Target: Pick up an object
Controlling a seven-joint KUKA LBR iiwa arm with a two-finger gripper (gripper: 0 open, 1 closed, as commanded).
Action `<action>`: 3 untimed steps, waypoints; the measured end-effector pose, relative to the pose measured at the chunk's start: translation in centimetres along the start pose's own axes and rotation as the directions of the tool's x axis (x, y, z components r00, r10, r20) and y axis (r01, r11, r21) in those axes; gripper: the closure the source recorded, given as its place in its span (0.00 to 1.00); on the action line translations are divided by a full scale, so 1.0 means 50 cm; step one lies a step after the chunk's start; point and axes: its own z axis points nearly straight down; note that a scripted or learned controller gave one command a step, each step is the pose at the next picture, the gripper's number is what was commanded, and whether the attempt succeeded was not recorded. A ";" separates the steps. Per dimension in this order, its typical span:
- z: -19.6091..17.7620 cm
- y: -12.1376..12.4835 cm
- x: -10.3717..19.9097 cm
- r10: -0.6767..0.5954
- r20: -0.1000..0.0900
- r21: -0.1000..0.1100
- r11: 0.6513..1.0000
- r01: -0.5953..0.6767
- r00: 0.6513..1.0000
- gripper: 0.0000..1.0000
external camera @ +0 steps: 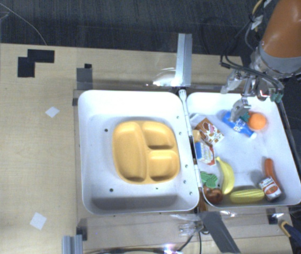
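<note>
My gripper (240, 111) hangs over the back of the right bin (291, 157), under the arm's orange band. Its tip sits right above a blue packet (237, 124), with an orange ball (257, 121) just to its right. The view does not let me tell whether the gripper touches the packet. Other items in this bin are a brown snack packet (209, 132), a white and blue pouch (205, 153), a banana (225, 174), a second yellow fruit (247, 195), a sausage (268, 168) and a small red can (270, 188).
The left bin (95, 194) holds a yellow divided tray (144, 151). A green leafy toy (209, 179) and a dark red piece (214, 196) lie in the right bin's front left corner. A metal post (184, 60) stands behind the bins' shared wall.
</note>
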 end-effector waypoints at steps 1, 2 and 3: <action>0.219 0.009 -0.040 0.348 0.001 0.000 0.937 -0.348 0.937 0.00; 0.252 0.015 -0.036 0.147 0.021 -0.006 0.989 -0.147 0.989 0.00; 0.202 -0.035 0.024 0.154 0.005 0.001 0.988 -0.154 0.988 0.00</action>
